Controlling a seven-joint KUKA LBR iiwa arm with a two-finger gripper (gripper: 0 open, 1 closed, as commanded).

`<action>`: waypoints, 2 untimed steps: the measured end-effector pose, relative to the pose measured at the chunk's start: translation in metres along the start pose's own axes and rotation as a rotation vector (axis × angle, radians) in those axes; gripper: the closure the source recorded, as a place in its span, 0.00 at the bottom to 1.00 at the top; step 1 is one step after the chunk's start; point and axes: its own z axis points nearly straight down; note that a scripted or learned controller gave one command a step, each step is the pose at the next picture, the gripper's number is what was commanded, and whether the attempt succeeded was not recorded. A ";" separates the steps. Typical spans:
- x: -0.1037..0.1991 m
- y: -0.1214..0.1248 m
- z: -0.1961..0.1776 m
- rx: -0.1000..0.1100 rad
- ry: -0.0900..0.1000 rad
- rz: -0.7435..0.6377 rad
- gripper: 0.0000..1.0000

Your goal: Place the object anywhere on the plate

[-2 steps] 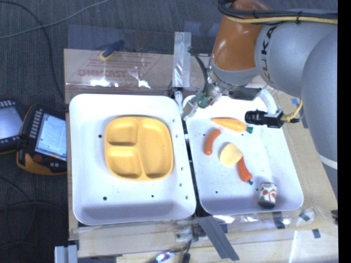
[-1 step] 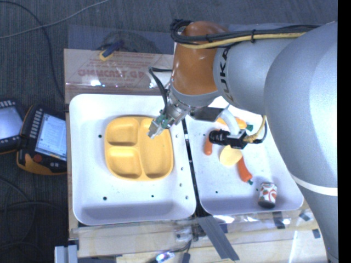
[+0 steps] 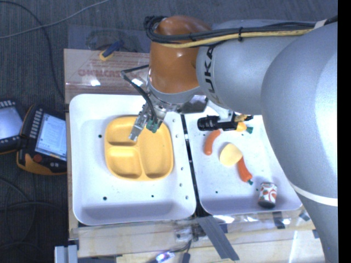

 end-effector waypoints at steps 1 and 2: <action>0.078 -0.038 0.043 0.002 0.002 -0.123 1.00; 0.077 -0.078 0.107 -0.014 -0.013 -0.142 1.00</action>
